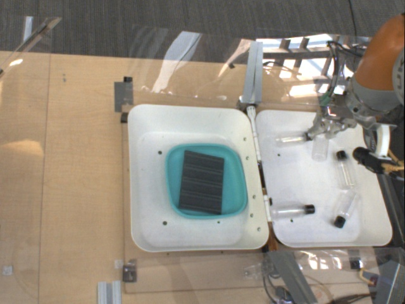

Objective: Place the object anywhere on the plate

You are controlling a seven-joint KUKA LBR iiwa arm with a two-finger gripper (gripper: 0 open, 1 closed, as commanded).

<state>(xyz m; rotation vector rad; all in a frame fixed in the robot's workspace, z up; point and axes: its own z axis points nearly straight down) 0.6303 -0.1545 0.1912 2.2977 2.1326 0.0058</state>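
A dark ribbed block (202, 182) is lying flat on the teal plate (236, 198) in the left bin (145, 170). The end effector (327, 126) is hovering near the right bin's (373, 230) far edge, above clear tubes (292, 211); its grip I cannot tell

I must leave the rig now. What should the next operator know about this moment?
Pincer: over the far part of the right bin, just above a clear tube; open or shut cannot be told.
Things: four more clear tubes lie loose in that bin. The teal plate sits in the left bin with a dark ribbed block on it.
Done: no tube on the plate.
Left: grasp one tube, carry it to the plate.
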